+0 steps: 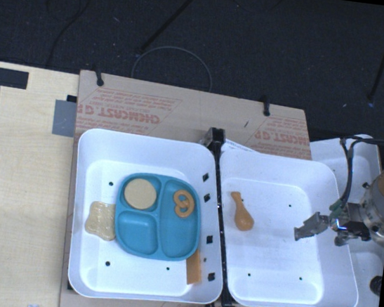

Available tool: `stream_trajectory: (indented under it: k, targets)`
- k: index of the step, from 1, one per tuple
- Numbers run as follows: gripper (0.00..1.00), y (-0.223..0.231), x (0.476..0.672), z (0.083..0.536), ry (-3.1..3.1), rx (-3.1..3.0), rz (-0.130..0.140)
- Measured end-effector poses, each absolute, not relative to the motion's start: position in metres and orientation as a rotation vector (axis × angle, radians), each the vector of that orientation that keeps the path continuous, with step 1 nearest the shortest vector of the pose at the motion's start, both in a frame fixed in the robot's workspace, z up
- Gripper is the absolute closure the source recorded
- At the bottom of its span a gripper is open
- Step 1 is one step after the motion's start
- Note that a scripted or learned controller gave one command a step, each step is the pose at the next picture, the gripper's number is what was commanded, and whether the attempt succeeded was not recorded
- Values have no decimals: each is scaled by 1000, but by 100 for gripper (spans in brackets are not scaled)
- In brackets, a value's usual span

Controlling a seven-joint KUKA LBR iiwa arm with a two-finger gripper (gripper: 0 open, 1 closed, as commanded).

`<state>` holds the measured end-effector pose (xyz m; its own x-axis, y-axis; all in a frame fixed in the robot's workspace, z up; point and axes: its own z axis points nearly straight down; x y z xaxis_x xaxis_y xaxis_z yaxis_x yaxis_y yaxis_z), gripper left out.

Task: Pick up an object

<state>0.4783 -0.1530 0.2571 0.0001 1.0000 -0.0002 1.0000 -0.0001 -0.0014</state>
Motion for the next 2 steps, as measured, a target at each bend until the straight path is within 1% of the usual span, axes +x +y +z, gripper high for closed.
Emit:
stream_trajectory:
  k: [1,2]
  targets:
    - [0,-150,482,212,-2216,-2216,6]
    - [0,-147,479,169,-2215,-2217,5]
